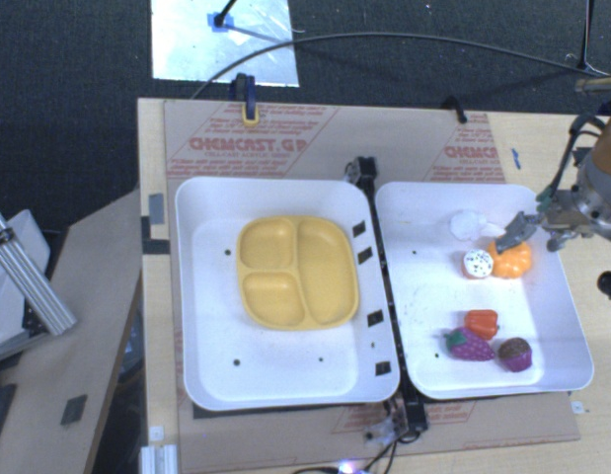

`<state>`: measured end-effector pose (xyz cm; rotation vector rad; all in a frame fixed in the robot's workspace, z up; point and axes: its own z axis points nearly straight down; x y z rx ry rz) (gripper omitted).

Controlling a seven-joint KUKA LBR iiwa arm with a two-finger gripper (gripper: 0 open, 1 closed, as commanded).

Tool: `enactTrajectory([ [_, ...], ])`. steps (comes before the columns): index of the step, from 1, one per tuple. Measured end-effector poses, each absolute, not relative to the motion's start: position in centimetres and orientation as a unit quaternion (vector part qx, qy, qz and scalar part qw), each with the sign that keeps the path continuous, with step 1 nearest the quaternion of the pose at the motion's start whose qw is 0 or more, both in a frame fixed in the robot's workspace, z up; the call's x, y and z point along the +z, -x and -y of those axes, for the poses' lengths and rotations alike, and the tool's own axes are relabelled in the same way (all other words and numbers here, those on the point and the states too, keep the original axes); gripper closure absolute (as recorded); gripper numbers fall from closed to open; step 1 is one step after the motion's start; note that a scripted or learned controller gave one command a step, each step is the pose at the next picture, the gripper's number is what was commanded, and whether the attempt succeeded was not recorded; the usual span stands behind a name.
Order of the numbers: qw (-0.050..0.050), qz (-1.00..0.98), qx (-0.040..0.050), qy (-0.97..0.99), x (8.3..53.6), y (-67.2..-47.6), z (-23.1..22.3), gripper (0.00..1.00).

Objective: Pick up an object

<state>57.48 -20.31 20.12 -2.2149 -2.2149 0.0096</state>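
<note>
My gripper (531,240) reaches in from the right over the upper part of the right bin (423,368). Its two fingers are spread open, with nothing between them. Just below the left fingertip (509,237) lies an orange pumpkin-like toy (514,262), and a white dotted ball (478,263) touches the toy's left side. A pale white object (467,225) lies above the ball. Toward the bin's front are a red-orange pepper (482,322), a purple grape bunch (468,346) and a purple-brown piece (515,354).
The left bin (201,363) holds a yellow divided plate (295,271). A black divider with clips (376,275) runs between the bins. Bare white floor lies in the left half of the right bin. A cable arcs over the bench's back edge.
</note>
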Motion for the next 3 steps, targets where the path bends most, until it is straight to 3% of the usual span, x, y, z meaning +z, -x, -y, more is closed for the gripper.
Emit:
enactTrajectory([
  [1,-0.001,0.708,-0.0003,0.706,20.9,-57.8,20.2,0.00],
  [3,0.000,0.708,0.0002,0.706,10.8,-57.8,19.3,0.00],
])
